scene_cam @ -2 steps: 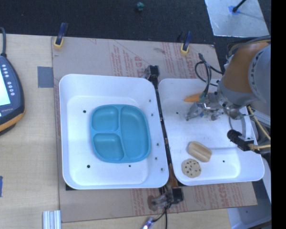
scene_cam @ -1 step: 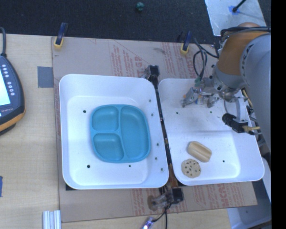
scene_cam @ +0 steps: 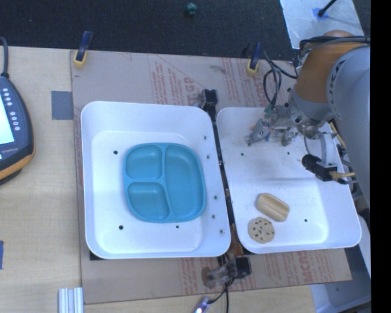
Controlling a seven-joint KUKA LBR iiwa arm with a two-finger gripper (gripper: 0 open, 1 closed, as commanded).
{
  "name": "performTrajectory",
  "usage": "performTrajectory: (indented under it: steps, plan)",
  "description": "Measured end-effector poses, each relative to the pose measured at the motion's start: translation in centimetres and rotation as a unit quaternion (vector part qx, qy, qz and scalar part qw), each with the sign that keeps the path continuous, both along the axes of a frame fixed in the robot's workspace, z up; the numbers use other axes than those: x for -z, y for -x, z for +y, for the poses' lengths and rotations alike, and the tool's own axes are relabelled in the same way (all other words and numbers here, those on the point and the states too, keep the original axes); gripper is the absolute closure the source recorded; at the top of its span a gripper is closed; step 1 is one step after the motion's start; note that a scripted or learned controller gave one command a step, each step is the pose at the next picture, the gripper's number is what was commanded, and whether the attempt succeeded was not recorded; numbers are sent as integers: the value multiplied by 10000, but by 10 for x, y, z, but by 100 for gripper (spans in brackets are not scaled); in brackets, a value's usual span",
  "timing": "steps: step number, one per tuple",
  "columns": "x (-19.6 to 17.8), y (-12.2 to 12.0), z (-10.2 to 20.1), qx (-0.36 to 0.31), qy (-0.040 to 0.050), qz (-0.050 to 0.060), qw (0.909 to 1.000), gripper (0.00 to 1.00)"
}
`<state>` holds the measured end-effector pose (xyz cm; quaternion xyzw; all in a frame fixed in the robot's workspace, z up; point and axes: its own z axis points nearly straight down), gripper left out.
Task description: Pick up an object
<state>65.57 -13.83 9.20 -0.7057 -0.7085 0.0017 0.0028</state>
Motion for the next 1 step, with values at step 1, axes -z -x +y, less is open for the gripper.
performTrajectory:
  steps: [1]
  plan:
    - [-59,-1,39,-2,3,-24,10000,0]
